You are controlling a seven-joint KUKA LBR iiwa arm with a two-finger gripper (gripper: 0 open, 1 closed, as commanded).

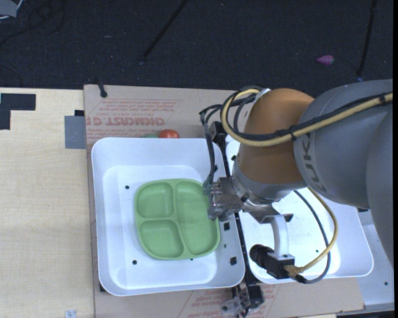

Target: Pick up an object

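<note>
Gripper (214, 203) was seen at 3 o'clock rim of green divided plate (176, 218) in left bin (113, 171); grasp state could not be told.

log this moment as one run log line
arm: over bin divider | gripper: at green divided plate right rim | plate: flat in left bin

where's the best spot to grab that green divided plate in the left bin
Probably the green divided plate's raised rim, on its right edge near the gripper, coming from above. It lies flat in the left bin, so only the thin rim suits two fingers.
</note>
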